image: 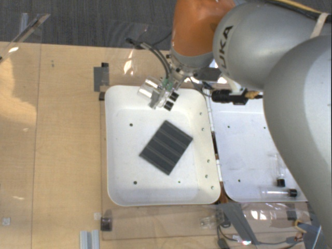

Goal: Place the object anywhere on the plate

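Grey arm [280, 61] over wooden bench [52, 139], white bins [124, 191]; fingers' [158, 93] state unclear.

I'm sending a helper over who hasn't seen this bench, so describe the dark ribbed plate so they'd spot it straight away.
Find the left white bin of the two. Near its middle lies the plate, a flat dark grey rectangle turned at a slant, below the gripper. Parallel ridges run along it, and it is the sole dark thing on that white floor.

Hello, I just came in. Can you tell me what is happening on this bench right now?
A grey KUKA arm reaches in from the right over the left white bin. Its pincer hangs above the far edge of that bin. A dark ribbed rectangular plate lies flat in the middle of the bin, apart from the pincer. I cannot tell whether the pincer carries anything.
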Controlling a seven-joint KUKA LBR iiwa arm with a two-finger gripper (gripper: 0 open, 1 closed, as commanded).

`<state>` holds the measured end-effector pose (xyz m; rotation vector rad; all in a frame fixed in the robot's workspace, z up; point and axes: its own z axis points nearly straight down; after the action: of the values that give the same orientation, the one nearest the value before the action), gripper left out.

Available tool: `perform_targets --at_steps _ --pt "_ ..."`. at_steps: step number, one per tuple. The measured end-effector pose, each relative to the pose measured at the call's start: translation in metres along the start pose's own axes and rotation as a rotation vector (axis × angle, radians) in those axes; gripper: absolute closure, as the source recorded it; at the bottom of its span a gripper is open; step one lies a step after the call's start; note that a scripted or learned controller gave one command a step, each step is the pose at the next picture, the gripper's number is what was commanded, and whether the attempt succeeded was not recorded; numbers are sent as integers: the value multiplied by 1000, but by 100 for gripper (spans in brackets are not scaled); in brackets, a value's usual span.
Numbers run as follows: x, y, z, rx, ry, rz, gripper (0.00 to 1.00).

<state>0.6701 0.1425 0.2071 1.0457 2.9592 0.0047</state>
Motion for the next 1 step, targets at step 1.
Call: perform_targets --at_steps 1 --pt "28 15 55 0 2 -473 100"
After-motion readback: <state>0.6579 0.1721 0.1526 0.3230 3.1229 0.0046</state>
